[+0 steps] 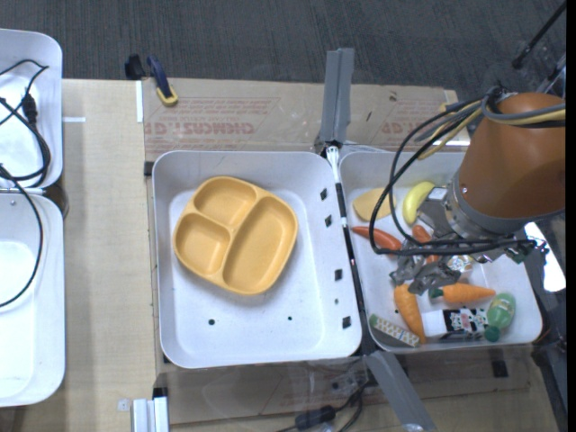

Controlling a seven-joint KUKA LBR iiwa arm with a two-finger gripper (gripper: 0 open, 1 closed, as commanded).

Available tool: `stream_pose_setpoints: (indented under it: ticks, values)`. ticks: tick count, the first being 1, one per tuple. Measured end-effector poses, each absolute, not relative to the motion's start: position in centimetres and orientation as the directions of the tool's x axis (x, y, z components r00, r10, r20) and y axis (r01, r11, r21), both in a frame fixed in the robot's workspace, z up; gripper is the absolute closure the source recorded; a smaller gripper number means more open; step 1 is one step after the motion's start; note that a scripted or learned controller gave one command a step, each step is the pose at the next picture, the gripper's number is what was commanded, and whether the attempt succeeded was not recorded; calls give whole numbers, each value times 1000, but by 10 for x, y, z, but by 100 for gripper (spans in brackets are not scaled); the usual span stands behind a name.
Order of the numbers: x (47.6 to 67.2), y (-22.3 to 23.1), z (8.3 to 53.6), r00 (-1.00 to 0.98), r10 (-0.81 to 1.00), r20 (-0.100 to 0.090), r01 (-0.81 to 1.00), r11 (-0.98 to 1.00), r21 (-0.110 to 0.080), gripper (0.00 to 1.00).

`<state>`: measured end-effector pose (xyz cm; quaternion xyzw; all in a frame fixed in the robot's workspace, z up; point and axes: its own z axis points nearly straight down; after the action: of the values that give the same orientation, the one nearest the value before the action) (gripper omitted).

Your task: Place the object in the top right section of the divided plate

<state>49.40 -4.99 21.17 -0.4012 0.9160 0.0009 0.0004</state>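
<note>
Bench (pixel 99 241) w/ two shallow white bins side by side. Left bin (pixel 180 331) holds a yellow divided plate (pixel 236 233), three sections, lying flat toward the bin's upper left, nothing in any section. Right bin (pixel 533 328) is crowded w/ toy food. Arm (pixel 515 156) w/ orange band comes in from the right and hangs over the right bin; black cables loop off its left side. Gripper (pixel 423 279) sits low among the items near the bin's middle; can't tell how the jaws stand, or if anything's between them — too dark and cluttered there. Items in right bin: banana (pixel 414 200) near the top, pale flat slice (pixel 365 205) just left of it, red-orange chili (pixel 378 237) below those, carrot (pixel 464 292) just right of the gripper, another carrot (pixel 408 309) below it, black-and-white carton (pixel 461 321) near the bottom edge, green round piece (pixel 500 310) at the carton's right end, beige studded strip (pixel 394 331) at bottom left. Can't say which item is the task object; all lie in the right bin, well apart from the plate.
</note>
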Motion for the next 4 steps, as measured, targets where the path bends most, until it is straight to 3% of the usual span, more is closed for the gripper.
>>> stream_pose_setpoints:
  ticks: [1, 2, 3, 4]
  values:
    - [494, -50, 212, -678, -735, -2, -735, 678, 1, 0]
    - [496, -49, 221, -681, -733, -5, -733, 681, 1, 100]
    - [496, -49, 221, -681, -733, -5, -733, 681, 1, 0]
    - [490, 18, 191, -28, -1000, -3, -1000, 28, 2, 0]
